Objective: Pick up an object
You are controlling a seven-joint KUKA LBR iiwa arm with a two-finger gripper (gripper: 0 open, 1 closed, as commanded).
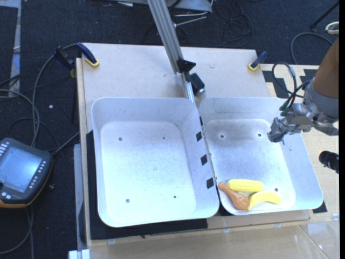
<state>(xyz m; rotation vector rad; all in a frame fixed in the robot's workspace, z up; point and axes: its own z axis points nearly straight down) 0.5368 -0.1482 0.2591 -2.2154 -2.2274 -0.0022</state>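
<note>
Near the front edge of the right bin (237, 139) lie three small objects close together: a yellow corn-like piece (246, 185), a yellow banana (265, 199) and an orange-brown piece (235, 196) that touches both. My gripper (276, 134) hangs above the bin's far right side, well behind the objects and apart from them. Nothing shows between its fingers.
The left bin (145, 161) sits beside the right one, sharing a raised middle wall with black tabs (204, 158). A slanted metal post (170, 36) rises behind the bins. Yellow clamps (91, 62) sit at the bench's back corners. A teach pendant (19, 169) lies on the floor at left.
</note>
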